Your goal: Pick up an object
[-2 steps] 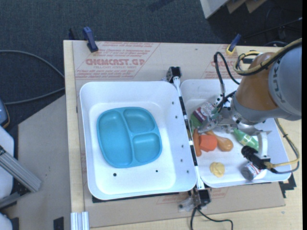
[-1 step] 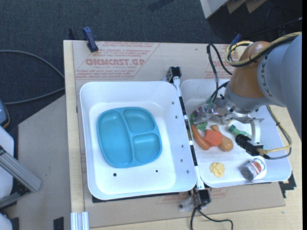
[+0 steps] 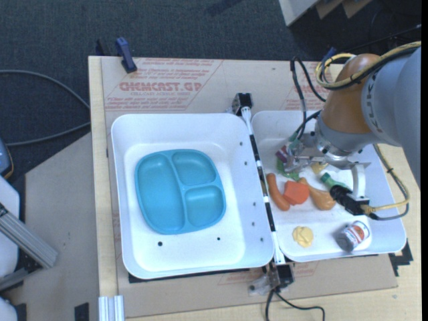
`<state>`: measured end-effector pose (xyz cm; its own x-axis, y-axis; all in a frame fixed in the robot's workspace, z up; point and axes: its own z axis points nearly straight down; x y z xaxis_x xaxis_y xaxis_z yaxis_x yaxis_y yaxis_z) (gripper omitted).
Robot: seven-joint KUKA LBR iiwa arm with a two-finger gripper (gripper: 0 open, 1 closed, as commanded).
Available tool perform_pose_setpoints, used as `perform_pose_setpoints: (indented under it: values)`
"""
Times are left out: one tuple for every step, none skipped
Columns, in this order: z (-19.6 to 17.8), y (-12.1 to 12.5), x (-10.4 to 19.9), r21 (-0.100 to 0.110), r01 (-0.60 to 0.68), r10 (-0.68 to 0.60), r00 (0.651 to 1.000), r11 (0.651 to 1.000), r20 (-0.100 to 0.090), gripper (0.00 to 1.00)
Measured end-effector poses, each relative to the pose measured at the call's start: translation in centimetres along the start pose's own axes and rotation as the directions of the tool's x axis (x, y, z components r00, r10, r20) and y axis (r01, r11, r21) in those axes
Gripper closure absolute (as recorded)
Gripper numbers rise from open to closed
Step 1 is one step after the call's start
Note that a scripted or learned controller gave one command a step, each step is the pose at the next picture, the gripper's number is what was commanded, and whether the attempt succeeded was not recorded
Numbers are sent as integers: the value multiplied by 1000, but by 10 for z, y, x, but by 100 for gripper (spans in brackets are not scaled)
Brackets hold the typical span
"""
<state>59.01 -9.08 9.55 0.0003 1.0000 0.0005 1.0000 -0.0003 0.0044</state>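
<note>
Dark carpet surrounds the counter (image 3: 167,85) and its two shallow white bins. My gripper (image 3: 302,158) hangs low in the right white bin (image 3: 388,233); whether it grips anything, I cannot tell. The long orange plastic carrot (image 3: 277,191) lies near the bin divider, long axis top-left to bottom-right. I should straddle it crosswise.
</note>
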Motion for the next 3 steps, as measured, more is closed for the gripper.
perform_pose_setpoints:
  values:
    - [0,0,0,0,0,0,1000,1000,0,0]
    - [-10,0,0,-2,0,0,1000,1000,0,100]
    - [-10,0,0,-1,0,0,1000,1000,0,0]
